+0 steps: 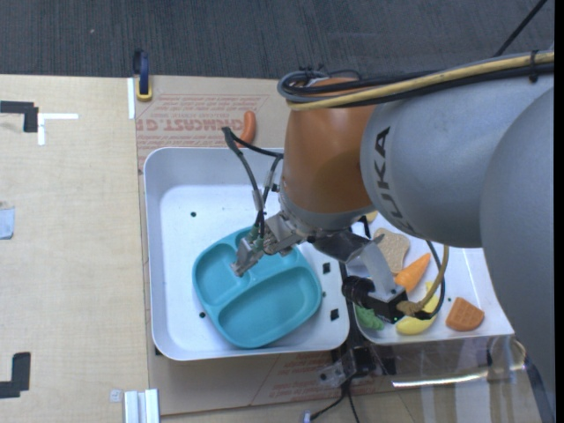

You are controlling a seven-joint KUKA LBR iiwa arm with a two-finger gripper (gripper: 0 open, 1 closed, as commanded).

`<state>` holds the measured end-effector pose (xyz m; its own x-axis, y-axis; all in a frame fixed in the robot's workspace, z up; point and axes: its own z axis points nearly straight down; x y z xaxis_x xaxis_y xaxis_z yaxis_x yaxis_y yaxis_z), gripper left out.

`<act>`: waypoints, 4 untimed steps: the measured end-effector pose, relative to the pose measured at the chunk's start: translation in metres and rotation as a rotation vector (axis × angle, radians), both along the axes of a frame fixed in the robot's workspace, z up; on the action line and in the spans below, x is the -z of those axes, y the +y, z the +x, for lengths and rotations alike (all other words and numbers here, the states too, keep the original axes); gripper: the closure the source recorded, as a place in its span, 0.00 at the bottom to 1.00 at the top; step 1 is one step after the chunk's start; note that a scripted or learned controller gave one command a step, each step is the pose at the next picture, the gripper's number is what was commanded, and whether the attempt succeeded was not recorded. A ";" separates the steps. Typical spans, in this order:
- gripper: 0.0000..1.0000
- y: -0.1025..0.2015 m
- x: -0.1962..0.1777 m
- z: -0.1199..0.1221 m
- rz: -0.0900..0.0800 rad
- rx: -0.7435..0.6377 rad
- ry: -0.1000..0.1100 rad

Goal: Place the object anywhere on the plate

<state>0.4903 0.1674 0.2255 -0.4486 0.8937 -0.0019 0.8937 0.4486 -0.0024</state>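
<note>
My gripper (249, 256) hovers over the plate (264, 302), finger state and load indiscernible; release appears next.

We see a teal plate (264, 298) with divided sections lying flat and turned at a slant in the left white bin, near its front wall, while the toy foods, a carrot (412, 272), a banana (418, 323) and an orange wedge (464, 315), lie in the right bin.
</note>
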 end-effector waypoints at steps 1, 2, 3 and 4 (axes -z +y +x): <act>1.00 -0.001 -0.008 0.002 -0.003 0.000 0.000; 0.00 -0.001 -0.008 0.002 -0.003 0.001 0.000; 1.00 -0.002 -0.017 0.003 -0.006 0.000 0.000; 1.00 0.044 0.017 -0.013 -0.001 -0.110 0.005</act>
<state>0.4774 0.2112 0.2086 -0.5439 0.8391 -0.0006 0.8391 0.5439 -0.0073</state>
